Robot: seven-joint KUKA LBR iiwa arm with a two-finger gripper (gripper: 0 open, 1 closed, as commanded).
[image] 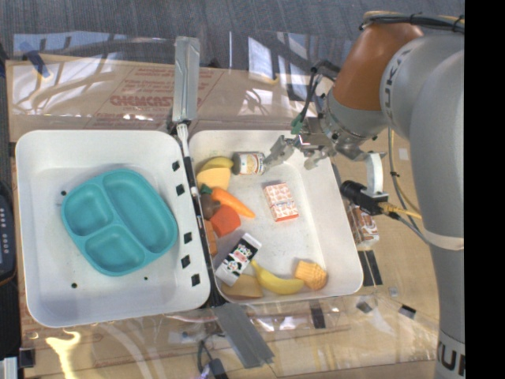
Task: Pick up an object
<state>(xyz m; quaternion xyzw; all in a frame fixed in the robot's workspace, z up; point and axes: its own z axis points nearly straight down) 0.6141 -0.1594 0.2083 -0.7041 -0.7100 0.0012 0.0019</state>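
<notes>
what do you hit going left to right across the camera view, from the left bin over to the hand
teal divided plate → black and white carton → small pink box → waffle cone toy → hand

You see matt white plastic bins [47, 172], a smooth teal plastic tray [118, 221], and a glossy banana [278, 283].

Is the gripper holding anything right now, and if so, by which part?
Nothing is held. The two-finger gripper hangs open above the right white bin, beside the small glass jar, with nothing between its fingers.
</notes>
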